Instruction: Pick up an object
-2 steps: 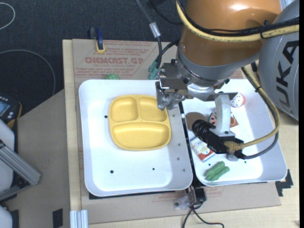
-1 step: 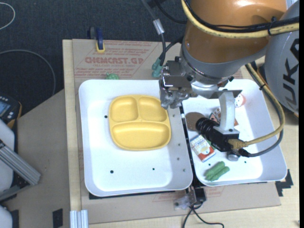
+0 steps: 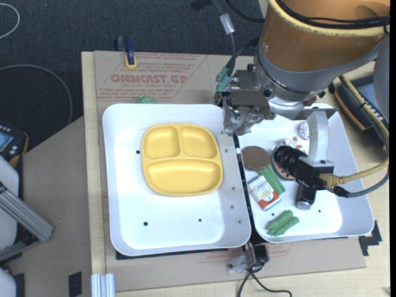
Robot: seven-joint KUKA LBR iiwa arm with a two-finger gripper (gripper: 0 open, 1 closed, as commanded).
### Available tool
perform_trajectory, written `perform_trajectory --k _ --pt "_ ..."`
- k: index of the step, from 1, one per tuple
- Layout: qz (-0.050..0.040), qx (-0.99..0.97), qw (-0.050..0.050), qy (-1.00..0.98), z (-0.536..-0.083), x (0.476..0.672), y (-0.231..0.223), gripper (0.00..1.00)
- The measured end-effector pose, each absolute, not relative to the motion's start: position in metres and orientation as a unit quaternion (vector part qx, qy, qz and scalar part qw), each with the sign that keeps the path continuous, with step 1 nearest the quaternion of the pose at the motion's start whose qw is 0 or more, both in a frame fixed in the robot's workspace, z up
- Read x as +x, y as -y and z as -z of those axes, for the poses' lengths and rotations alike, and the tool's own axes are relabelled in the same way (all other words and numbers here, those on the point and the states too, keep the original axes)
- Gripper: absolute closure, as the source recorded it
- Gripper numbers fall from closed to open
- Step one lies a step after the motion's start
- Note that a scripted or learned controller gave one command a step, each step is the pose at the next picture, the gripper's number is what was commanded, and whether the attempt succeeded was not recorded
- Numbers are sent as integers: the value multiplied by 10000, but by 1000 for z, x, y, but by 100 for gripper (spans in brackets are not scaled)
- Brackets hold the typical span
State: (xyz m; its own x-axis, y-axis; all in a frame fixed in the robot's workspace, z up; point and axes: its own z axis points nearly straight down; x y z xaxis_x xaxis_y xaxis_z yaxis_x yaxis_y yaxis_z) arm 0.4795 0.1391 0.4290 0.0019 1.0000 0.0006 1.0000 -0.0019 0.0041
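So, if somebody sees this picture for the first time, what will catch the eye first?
The yellow divided plate, alone in the middle of the left bin, stands out first. Next is the big grey and orange arm on the right, its gripper low at the far end of the right bin, close to the wall between the bins. Small things lie there: a brown disc, a red and white packet and a green pod-shaped piece.
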Motion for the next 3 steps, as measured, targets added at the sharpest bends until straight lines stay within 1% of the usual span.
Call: perform_trajectory --k 1,2,3 --pt "-21 7063 19 -7079 -439 480 -140 100" --pt "39 7093 -21 -7049 -372 480 -95 100" --pt "-8 7070 8 -7072 -386 482 -98 100"
